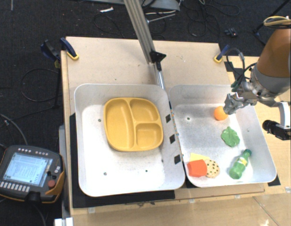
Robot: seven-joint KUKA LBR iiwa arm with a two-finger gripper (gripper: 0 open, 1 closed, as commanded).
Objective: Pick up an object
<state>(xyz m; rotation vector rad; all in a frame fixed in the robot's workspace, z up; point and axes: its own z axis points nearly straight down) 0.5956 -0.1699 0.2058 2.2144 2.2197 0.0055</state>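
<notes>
Just beside the fingertips, touching or nearly so: small round orange ball (220, 114), on the floor of the right shallow white bin (258, 126). Two-finger grey gripper (230, 104) angled down over the ball's upper right; cannot tell from this angle whether open or closed, nor whether anything is held. Below the fingers, a little apart: crumpled green leafy piece (230, 137). Farther below: green plastic bottle (239, 164), lying tilted. Down and left of the fingers, near the bin's front wall: red block (197, 168), yellow wedge (198, 157), speckled tan cookie (212, 168), clustered and touching. Well left of the fingers: yellow three-compartment plastic tray (134, 124) in the left white bin (88, 126).
</notes>
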